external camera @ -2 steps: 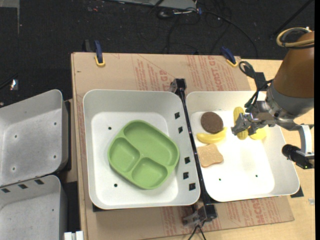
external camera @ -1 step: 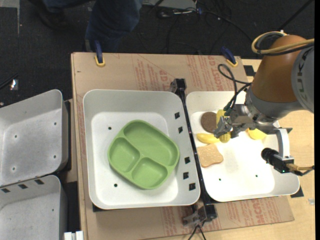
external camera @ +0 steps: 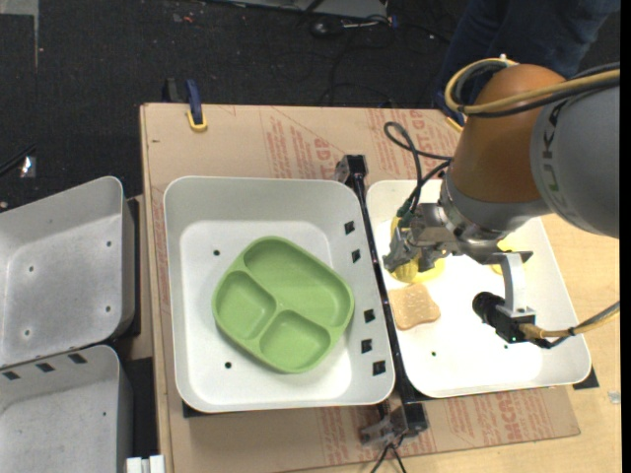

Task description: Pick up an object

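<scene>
The tan, toast-like slice (external camera: 415,308) lies flat on the floor of the right bin (external camera: 493,387), hard against that bin's left wall. Just above the slice in my feed, touching or nearly touching its upper edge, sits a small yellow object (external camera: 405,272), mostly covered, so I can't make out its shape. The claw (external camera: 401,257) hangs directly over that yellow piece, just up-frame of the slice and not over the slice itself. From this angle I cannot tell whether the claw is open or closed, or whether it has anything in it. The grey arm with its orange band (external camera: 513,136) runs off up and to the right of the slice. To the left of the slice, across the shared wall, the left bin (external camera: 187,264) holds a green divided plate (external camera: 283,304).
</scene>
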